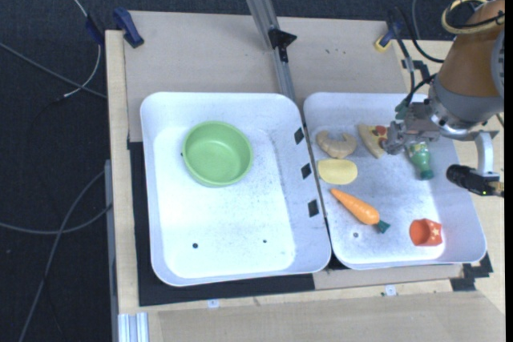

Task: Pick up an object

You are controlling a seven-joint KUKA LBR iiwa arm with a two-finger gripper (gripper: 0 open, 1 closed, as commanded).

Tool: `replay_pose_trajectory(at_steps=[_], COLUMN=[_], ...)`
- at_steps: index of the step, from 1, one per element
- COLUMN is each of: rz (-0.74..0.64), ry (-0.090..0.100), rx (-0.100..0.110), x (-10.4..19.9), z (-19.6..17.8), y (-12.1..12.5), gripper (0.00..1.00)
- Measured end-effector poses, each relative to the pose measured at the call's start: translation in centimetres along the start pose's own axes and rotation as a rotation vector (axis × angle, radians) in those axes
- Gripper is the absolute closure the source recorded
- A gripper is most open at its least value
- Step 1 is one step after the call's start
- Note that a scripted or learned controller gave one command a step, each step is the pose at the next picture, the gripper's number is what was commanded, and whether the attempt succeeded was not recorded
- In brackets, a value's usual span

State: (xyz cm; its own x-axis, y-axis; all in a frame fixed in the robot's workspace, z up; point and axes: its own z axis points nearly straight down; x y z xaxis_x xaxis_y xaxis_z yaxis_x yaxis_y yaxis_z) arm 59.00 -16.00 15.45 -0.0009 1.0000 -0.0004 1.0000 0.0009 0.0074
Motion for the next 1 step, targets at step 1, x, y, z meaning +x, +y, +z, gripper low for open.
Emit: replay_pose_trajectory(at_steps=[1], rz=[-0.002], ry=[0.001], rx=[-0.002], x=[1.11], z=[-5.75], y=[0.43], gripper=[1.00])
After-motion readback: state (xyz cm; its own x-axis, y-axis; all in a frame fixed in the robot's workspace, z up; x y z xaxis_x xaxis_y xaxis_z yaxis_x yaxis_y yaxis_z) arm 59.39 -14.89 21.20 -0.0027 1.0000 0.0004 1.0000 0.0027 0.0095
